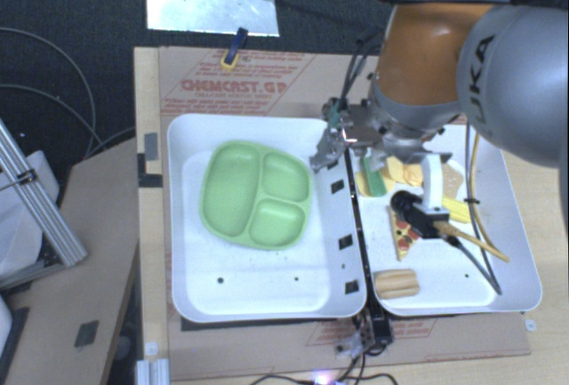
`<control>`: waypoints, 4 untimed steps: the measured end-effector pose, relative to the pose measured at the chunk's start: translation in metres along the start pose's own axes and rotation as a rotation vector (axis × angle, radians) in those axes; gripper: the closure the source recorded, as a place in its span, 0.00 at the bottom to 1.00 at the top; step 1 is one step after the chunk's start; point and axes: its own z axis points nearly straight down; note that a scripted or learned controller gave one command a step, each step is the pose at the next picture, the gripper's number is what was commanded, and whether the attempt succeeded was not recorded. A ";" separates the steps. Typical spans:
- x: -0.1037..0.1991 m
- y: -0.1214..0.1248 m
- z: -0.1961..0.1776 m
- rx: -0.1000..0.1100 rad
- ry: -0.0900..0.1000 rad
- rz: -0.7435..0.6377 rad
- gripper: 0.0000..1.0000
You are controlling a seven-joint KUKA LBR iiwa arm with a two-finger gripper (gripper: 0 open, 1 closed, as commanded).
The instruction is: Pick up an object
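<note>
Green sectioned plate (256, 194) in left white bin (231, 285)

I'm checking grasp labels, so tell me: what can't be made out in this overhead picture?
- Far end of the right bin: hidden under the arm, camera view.
- Yellow pieces: partly under the arm, camera view; their kind is unclear.
- Pincer: small and blurred, camera view; whether it holds anything cannot be told.
</note>
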 end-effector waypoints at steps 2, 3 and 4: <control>0.018 0.119 0.105 0.000 -0.005 0.002 1.00; 0.133 0.116 0.069 -0.002 -0.001 -0.005 1.00; 0.074 0.116 0.032 0.000 -0.004 0.011 1.00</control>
